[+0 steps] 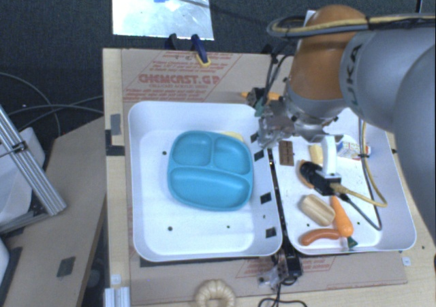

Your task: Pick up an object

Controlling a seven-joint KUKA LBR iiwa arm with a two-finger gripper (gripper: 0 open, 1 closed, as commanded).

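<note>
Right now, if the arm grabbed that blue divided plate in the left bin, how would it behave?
The blue plate looks like rigid moulded plastic, so it is probably stiff and light. It lies flat and wide in the left bin, so it likely won't roll, but its smooth, low rim may be slippery to grip.

We see a light blue plastic plate with three compartments point(210, 171) lying flat in the middle of the white bin on the view's left point(153, 231). A small pale yellow piece point(234, 136) shows at its far edge. In the white bin on the view's right point(392, 224) lie a dark brown rectangular bar point(286, 152) near the dividing wall, a tan bread-like roll point(317, 209), an orange carrot point(343, 216) just beside it, and an orange-red sausage point(320, 236) along the near wall.
</note>
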